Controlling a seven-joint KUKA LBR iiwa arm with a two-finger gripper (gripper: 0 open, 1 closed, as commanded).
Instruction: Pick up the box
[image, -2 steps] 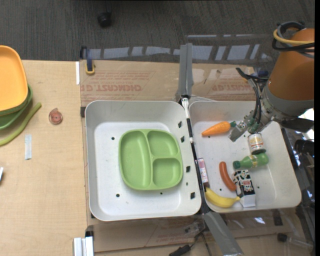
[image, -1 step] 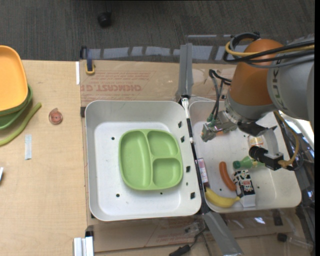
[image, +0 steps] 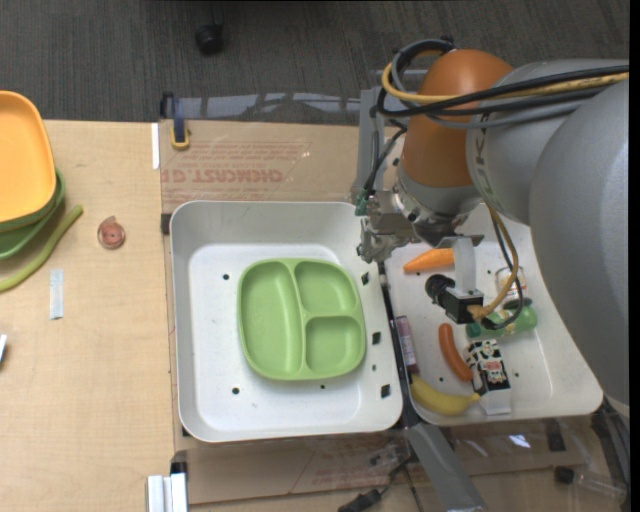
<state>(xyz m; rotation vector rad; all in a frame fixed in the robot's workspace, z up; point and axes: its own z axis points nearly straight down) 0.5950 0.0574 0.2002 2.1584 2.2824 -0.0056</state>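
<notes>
Hovering over the right white bin (image: 560, 395), the metal two-finger gripper (image: 378, 240) has an unreadable finger state; the small black-and-white printed box (image: 490, 368) lies apart beside a yellow banana (image: 442, 398).

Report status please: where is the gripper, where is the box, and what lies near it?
Gripper over the left edge of the right white bin. Small black-and-white printed box lies apart, low in that bin. Red sausage and yellow banana crowd its left side.

box (image: 491, 367) | small, white with dark print | flat | right bin, near front
</notes>
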